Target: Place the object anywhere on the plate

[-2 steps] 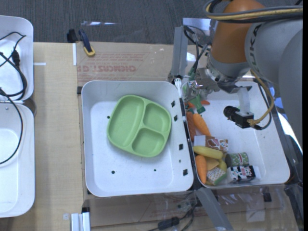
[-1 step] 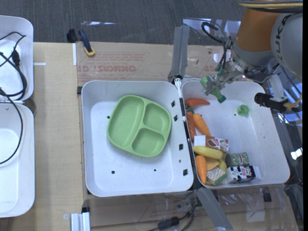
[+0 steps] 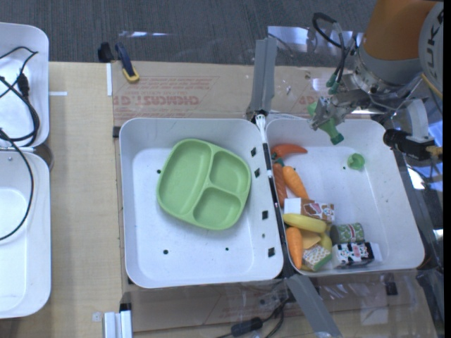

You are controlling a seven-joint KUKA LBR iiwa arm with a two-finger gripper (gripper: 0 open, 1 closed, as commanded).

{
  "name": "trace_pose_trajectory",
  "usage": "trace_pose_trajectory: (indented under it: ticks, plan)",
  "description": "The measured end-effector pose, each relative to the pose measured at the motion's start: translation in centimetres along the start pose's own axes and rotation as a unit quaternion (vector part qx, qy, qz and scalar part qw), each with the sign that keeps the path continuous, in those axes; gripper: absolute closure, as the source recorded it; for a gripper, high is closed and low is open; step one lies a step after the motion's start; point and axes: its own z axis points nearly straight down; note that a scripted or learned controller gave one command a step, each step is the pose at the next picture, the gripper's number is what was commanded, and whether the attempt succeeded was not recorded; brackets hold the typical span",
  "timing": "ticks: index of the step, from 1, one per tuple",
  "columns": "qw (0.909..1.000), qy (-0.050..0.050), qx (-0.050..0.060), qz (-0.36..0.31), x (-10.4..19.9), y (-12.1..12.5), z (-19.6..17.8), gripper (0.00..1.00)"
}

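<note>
A light green divided plate [image 3: 204, 184] lies in the left bin [image 3: 134, 210], nothing on it. The right bin [image 3: 394, 189] holds toy food along its left side and front: an orange-red pepper [image 3: 289, 149], two carrots [image 3: 290, 182], a banana [image 3: 304, 222], a small printed box [image 3: 319, 209], a green can [image 3: 349, 232] and a black-and-white carton [image 3: 352, 253]. A small green piece [image 3: 356, 162] lies alone near the back right. My gripper [image 3: 330, 127] hangs over the back edge of the right bin, above and to the left of that green piece and right of the pepper.
A metal divider [image 3: 264, 90] stands between the bins at the back. Cables and the arm's wrist [image 3: 394, 41] crowd the right bin's back right corner. A white tray with black cable [image 3: 17, 118] sits at the far left. Bare bin floor surrounds the plate.
</note>
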Motion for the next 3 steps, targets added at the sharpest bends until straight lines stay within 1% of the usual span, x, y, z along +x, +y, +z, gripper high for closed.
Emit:
trace_pose_trajectory:
  ticks: [1, 2, 3]
  plan:
    - [0.9997, 0.001, 0.002, 0.024, 3.8, 1.9, 6.0, 1.0]
    - [0.9829, 0.001, 0.0, -0.184, 13.8, 1.1, 8.5, 1.0]
    - [0.9829, 0.001, 0.001, -0.184, 13.7, 1.1, 8.5, 0.0]
